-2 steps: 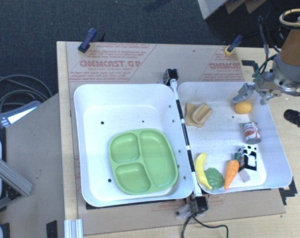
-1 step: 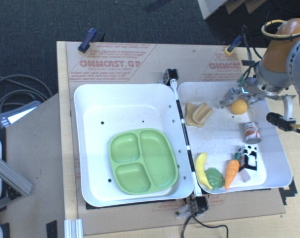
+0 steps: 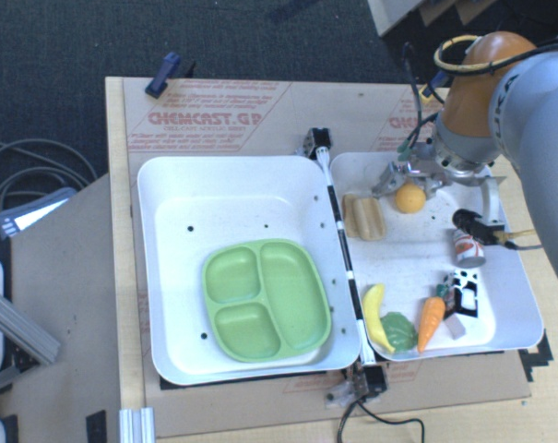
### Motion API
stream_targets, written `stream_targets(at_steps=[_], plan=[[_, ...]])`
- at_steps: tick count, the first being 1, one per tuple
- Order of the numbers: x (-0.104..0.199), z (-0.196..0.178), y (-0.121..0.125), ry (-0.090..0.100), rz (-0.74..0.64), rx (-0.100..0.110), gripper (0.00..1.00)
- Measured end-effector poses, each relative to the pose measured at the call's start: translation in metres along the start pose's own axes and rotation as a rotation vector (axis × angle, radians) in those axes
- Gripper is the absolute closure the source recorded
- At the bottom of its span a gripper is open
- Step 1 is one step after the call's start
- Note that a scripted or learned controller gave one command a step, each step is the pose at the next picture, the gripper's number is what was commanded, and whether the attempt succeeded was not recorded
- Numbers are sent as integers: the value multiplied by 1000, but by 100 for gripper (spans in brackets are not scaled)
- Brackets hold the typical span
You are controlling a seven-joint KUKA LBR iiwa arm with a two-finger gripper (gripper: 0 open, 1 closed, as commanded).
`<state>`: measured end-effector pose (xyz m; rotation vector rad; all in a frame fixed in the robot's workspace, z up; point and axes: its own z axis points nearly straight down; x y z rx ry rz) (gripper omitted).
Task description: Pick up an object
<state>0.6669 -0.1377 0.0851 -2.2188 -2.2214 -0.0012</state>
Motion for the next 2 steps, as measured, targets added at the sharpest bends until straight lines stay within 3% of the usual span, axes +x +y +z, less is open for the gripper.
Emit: stream_targets(at_steps=[1, 2], plan=[[-1, -10, 0, -2, 0, -1, 100], [55, -100, -85, -1, 0, -1, 100]])
